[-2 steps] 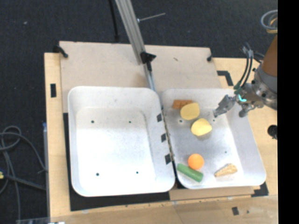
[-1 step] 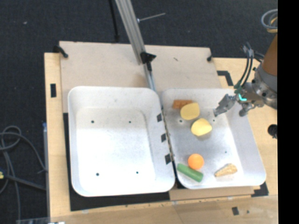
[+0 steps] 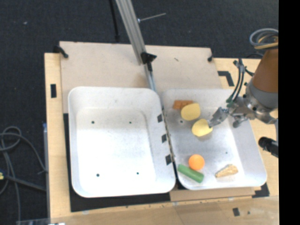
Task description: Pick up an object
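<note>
No legible text, labels or nos. anywhere.

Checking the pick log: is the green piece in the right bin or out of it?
In. The green piece lies flat inside the right bin, against its near-left corner, just below the orange ball.

two white bins (image 3: 117, 142), two yellow pieces (image 3: 191, 111), one orange ball (image 3: 196, 162), one green stick (image 3: 190, 173)
</note>
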Controlling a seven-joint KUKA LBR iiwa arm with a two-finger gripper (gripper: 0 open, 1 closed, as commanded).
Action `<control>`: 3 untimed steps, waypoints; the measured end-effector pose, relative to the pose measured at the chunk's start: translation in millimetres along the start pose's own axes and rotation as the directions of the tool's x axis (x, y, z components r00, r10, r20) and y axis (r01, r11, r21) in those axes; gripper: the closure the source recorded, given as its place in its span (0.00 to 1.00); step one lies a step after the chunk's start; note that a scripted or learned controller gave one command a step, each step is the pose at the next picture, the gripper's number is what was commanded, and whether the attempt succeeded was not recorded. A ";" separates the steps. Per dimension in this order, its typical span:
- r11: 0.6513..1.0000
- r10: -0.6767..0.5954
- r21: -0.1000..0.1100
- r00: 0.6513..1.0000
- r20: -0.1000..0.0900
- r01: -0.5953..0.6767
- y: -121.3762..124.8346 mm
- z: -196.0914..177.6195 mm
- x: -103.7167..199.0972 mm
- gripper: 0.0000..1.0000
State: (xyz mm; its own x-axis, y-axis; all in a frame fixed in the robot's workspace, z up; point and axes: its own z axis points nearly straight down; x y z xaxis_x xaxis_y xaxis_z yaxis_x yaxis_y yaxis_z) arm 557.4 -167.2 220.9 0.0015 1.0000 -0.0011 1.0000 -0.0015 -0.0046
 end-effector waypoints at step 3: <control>1.000 0.008 -0.010 1.000 0.000 -0.008 11.8 101.7 -8.5 1.00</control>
State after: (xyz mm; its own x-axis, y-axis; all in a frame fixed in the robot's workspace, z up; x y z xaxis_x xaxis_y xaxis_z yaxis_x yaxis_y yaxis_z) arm 568.7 -175.8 119.2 0.0096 1.0000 -0.0010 0.9999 -0.0096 0.0052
